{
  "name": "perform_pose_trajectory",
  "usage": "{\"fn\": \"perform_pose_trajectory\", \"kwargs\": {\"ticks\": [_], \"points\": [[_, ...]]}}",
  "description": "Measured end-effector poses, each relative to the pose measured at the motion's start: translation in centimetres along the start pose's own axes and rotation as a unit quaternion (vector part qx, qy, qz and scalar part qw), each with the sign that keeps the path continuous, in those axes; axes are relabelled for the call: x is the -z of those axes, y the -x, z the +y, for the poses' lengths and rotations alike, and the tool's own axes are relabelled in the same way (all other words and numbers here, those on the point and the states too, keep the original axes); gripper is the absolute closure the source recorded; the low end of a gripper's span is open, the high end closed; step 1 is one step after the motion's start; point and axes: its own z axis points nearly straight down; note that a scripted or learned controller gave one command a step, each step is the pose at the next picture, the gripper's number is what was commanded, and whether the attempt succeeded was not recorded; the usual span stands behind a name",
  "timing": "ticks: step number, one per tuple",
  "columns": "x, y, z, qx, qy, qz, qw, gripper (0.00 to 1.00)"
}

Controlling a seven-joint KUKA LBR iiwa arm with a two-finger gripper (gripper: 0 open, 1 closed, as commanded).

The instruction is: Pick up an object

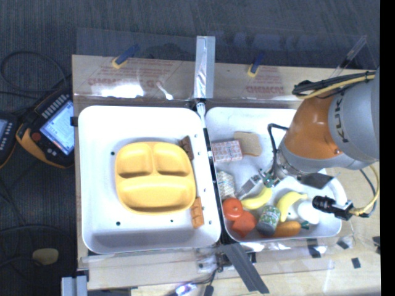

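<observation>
A yellow divided tray (154, 176) lay in the left bin (92, 165). In the right bin (216, 125), the tool (266, 179) hung above a banana (258, 198); its state I could not tell. A straight descent, avoiding the tomato (232, 209), seemed wisest.

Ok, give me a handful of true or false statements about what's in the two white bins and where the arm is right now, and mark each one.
1. The yellow divided plastic tray lies in the left white bin. True.
2. The round red tomato-like toy sits in the left bin. False: it is in the right white bin, near the front.
3. The grey arm with the orange band reaches over the right bin. True.
4. Two yellow toy bananas lie in the right bin. True.
5. The yellow tray is stacked with toys. False: its compartments hold nothing.
</observation>
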Motion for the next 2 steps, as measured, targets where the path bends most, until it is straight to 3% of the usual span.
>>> {"fn": "perform_pose_trajectory", "kwargs": {"ticks": [1, 2], "points": [[0.0, 1.4, -5.0, -0.073, 0.001, 0.001, 0.9973, 0.00], [-0.2, 6.8, 3.9, -0.151, -0.001, 0.001, 0.9885, 0.00]]}}
